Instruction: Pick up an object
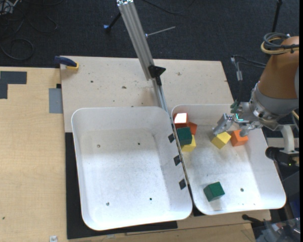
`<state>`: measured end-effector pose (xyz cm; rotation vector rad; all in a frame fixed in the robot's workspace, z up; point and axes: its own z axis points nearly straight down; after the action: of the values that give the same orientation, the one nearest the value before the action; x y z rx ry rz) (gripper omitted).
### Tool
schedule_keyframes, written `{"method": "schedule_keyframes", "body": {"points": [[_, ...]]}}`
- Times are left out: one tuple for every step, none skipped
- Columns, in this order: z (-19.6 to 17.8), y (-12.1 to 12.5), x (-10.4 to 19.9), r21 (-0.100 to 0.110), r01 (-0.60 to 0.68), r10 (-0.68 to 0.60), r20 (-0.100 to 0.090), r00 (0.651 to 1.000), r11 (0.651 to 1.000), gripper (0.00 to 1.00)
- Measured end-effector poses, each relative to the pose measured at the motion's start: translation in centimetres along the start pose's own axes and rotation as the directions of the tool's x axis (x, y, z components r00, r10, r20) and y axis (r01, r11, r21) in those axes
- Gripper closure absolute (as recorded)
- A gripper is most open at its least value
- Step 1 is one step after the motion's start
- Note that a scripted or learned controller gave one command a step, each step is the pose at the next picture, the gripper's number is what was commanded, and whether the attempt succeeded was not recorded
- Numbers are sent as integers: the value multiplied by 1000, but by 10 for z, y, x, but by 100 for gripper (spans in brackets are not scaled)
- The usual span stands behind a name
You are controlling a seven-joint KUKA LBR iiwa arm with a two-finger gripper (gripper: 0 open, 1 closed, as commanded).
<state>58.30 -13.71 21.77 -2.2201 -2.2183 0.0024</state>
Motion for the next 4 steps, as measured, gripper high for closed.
{"method": "schedule_keyframes", "body": {"points": [[60,7,3,6,1,-1,-1,1000,1000,0],[95,13,-4,-22,-3,3,10,1000,1000,0],[127,14,-4,-1,-4,4,0,1000,1000,0],[116,13,-5,-1,-9,9,0,1000,1000,100]]}}
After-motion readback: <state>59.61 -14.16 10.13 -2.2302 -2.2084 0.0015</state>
